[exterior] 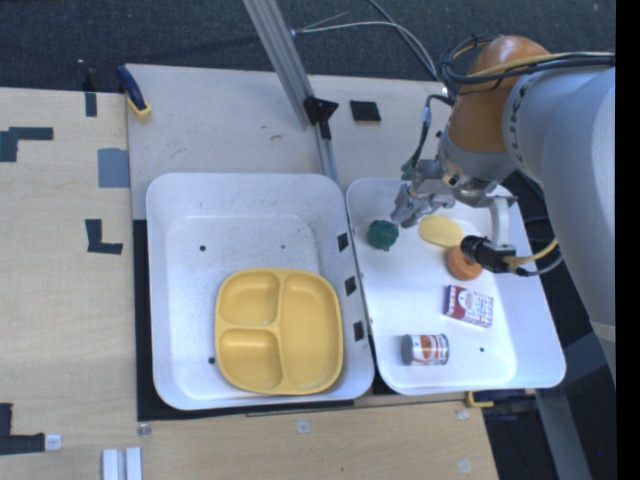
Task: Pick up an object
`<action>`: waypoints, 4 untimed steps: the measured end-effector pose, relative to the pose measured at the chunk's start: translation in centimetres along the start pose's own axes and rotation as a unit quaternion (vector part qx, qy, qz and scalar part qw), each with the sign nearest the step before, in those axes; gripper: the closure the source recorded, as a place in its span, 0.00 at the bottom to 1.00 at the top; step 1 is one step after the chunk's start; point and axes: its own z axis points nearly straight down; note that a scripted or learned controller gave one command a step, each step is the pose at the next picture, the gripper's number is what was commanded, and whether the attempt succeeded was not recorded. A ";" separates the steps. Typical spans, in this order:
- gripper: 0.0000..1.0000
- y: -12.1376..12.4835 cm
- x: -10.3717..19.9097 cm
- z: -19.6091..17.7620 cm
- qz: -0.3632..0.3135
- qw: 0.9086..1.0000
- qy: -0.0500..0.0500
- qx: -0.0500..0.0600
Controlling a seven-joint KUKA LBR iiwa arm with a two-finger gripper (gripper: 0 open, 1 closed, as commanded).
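Camera view shows the gripper (412, 206) near the right bin's (520, 368) far left corner, just beside the green object (381, 234), finger state unclear.

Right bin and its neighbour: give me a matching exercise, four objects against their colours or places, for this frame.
Things:
1. divided plate
2. can
3. round object by the gripper
4. small box

Descriptions:
A. dark green
B. red and white, between the can and the orange object
C. yellow, in the left bin
D. lying on its side near the right bin's front edge

Pairs: 1-C, 2-D, 3-A, 4-B
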 end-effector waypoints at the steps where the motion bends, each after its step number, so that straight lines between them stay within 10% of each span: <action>1: 1.00 0.6 0.8 -4.8 0.000 1.000 0.001 -0.002; 4: 1.00 -4.3 9.7 -5.8 0.000 1.000 0.000 0.001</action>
